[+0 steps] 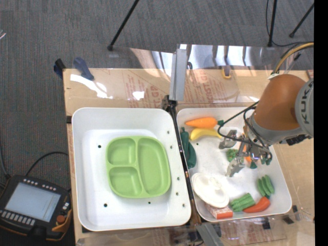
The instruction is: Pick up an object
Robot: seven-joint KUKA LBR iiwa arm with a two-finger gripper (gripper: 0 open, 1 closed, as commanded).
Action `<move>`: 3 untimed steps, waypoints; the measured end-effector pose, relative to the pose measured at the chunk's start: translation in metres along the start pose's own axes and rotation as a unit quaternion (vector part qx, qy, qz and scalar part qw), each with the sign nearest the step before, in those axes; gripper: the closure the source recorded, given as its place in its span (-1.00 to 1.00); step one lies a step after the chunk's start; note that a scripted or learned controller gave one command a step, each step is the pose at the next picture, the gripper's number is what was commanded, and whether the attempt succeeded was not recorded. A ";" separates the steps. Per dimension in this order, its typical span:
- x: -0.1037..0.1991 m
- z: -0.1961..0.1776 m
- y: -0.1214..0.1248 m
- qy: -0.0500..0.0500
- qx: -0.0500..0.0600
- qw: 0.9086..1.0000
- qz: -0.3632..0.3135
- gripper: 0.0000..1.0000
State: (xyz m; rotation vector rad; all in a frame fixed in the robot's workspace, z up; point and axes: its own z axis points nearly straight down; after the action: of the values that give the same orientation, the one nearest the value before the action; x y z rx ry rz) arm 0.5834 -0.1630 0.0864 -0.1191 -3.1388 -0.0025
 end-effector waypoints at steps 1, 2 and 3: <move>-0.002 -0.012 0.002 -0.003 0.000 1.000 -0.003 1.00; -0.057 -0.002 0.019 -0.002 0.000 1.000 0.025 1.00; -0.041 -0.028 -0.044 -0.004 0.001 0.996 -0.084 1.00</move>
State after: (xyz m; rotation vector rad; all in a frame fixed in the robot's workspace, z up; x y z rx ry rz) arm 0.6211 -0.2097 0.1144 0.1466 -3.1448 0.0013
